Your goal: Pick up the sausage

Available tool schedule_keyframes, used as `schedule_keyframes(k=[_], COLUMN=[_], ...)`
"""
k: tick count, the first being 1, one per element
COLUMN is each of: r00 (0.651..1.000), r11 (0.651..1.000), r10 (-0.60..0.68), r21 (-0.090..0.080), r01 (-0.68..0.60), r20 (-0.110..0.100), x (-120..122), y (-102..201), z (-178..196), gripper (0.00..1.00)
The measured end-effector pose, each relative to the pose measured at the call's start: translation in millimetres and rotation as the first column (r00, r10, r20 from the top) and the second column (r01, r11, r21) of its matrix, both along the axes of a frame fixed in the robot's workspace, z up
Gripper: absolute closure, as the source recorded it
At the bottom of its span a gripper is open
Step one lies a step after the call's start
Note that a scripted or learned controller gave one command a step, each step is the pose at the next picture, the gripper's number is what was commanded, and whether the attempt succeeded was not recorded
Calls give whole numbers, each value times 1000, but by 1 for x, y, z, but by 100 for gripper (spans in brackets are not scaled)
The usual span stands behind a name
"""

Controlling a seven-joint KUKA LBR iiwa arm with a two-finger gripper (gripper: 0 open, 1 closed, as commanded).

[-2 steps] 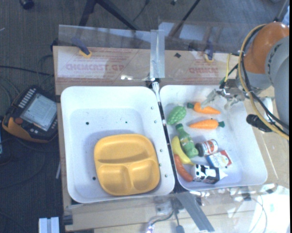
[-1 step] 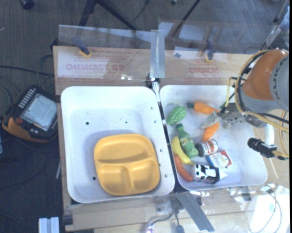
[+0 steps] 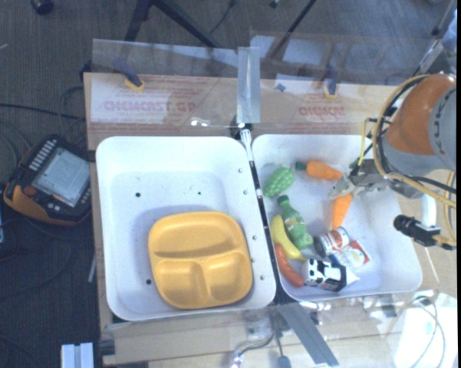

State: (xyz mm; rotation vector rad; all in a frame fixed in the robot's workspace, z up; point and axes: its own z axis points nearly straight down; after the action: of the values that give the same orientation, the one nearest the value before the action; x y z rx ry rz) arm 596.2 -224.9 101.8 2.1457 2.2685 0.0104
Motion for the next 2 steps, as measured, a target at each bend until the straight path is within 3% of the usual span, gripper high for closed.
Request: schedule_keyframes(k=[1, 2], r00=[999, 998], r11=[999, 998], r10=[-39, -56], r21=[6, 6], r01=[39, 56], r20=[-19, -21], x=[18, 61], y=[88, 153], z=[214, 150], gripper=[100, 100])
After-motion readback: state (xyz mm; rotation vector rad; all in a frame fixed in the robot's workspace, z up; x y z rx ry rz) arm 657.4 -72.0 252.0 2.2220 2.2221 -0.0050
